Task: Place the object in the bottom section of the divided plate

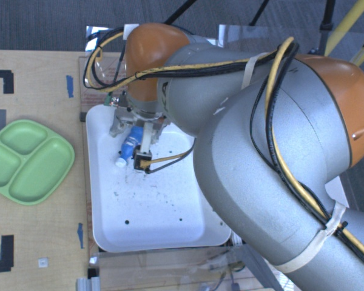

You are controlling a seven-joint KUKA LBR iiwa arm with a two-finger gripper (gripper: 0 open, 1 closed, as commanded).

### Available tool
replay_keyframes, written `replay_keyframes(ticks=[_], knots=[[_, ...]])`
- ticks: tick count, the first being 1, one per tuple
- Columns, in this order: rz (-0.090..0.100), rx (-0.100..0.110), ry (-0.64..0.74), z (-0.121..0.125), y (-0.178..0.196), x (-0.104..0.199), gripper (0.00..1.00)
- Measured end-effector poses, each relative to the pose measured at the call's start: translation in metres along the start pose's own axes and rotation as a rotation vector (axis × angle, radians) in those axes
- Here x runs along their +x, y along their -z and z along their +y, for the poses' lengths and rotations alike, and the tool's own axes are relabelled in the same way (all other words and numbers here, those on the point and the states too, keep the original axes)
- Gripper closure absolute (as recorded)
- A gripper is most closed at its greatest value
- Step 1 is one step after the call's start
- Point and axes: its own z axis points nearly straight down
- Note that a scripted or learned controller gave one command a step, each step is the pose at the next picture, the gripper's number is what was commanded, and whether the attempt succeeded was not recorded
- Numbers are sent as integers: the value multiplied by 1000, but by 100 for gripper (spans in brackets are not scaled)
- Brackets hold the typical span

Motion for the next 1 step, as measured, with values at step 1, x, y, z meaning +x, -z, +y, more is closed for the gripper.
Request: replay_keyframes(ticks=[1], knots=[[2, -4, 2, 1, 12, 2, 100]])
